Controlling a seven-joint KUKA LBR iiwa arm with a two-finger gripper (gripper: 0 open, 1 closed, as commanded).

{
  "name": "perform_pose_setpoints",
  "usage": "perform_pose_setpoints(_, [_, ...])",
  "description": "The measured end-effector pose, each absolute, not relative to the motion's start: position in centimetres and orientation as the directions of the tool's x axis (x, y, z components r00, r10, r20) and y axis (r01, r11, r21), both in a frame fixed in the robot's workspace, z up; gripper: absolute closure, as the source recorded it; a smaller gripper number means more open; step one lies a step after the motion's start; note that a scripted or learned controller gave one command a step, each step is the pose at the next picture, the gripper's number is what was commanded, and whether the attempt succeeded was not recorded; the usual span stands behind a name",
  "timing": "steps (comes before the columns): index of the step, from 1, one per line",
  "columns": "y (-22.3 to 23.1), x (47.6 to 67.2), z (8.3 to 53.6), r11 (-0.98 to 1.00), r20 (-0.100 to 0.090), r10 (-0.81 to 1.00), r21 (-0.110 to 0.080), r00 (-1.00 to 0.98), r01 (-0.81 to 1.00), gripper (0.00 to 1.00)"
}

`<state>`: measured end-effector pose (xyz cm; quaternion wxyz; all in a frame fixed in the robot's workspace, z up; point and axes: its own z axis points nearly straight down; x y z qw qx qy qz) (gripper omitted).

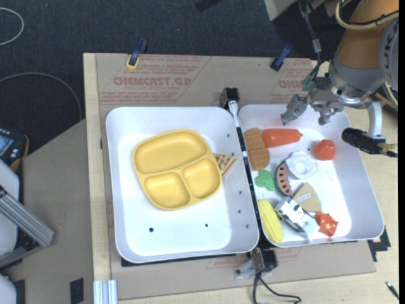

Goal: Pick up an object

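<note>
- Gripper [310,111]: at the far edge of the right bin [367,189], on a grey arm with an orange band [373,8] above the wrist; two fingers spread moderately wide, tips apart; nothing between them; tips above the bin's back rim, touching no object as far as the view shows.
- Toy carrot [281,136]: orange-red, lying crosswise in the back of the right bin; just below the gripper's left-hand finger, not in contact with it.
- Toy tomato [324,149]: red, round; right of the carrot, near it, apart from the fingers.
- Bread slice [256,148]: tan, ridged; against the right bin's left wall, touching the carrot's blunt end.
- Watermelon wedge [282,177]: red with green rind; mid-bin, beside a white ring-shaped piece [302,166].
- Green leafy piece [265,181]: just left of the watermelon.
- Corn cob [271,220]: yellow; front left corner of the right bin, lying lengthwise.
- Tan flat wedge [308,198]: mid-front; a white and black item [293,215] just beside it, kind cannot be told.
- Small red piece [326,223]: front of the right bin, near the rim.
- Left bin [126,233]: holds a yellow divided plate [177,168], three compartments, tilted slightly; a waffle-patterned wedge [224,163] touching the plate's right edge.
- Bench board [158,78]: brown, printed lettering; both bins side by side on it.
</note>
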<state>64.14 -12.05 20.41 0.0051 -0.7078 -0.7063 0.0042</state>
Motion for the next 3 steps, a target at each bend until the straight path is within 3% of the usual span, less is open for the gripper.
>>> perform_pose_setpoints(1, [-12.0, 64.4, 21.2, 0.0, 0.0, 1.0, 0.0, 0.0, 1.0, 0.0])
perform_pose_setpoints(2, [-12.4, 65.3, 16.0, 0.0, 0.001, 1.0, -0.006, 0.0, 1.0, 0.0])
perform_pose_setpoints(3, [-13.1, 65.5, 12.0, -0.001, 0.003, 1.0, 0.005, 0.001, 1.0, 0.0])
